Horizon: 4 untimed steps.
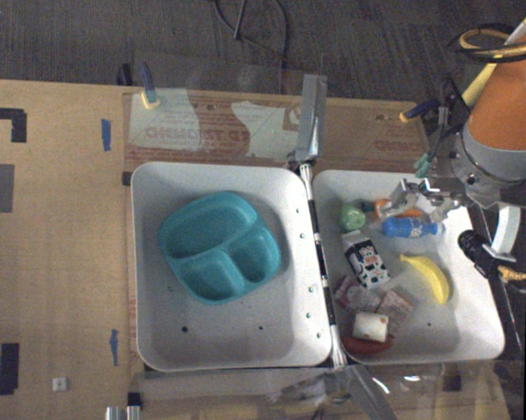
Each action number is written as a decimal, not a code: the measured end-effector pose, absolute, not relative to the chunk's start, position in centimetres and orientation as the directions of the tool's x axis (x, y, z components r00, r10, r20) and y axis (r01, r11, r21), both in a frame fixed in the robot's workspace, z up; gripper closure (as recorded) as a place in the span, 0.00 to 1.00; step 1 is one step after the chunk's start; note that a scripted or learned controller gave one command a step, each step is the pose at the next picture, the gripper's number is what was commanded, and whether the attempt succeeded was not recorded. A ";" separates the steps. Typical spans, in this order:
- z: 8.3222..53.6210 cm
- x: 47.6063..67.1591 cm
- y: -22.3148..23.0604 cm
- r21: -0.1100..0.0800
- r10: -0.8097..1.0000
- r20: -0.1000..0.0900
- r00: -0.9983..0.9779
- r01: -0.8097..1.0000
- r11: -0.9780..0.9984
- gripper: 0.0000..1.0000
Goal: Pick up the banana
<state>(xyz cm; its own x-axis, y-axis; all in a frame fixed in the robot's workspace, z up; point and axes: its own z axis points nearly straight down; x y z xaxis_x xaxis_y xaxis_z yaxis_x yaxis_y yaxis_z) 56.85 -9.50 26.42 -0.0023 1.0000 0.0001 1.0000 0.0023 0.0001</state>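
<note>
The banana (pixel 428 278) lies flat on the right bin (pixel 478 337) floor, near its right wall and clear of the blue bottle (pixel 410 227) above and the milk carton (pixel 367 261) to its left. The gripper (pixel 416 195) hovers over the bottle; its opening cannot be determined, and it holds nothing visible.

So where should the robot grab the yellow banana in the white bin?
Probably across the middle of the curved yellow banana, coming straight down from above. It lies flat in the right white bin with bare floor along both long sides, so fingers could close across its narrow width. The blue bottle lies apart from it.
</note>
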 end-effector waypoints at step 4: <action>17.9 57.8 -15.4 0.002 1.000 0.000 0.024 1.000 -0.024 1.00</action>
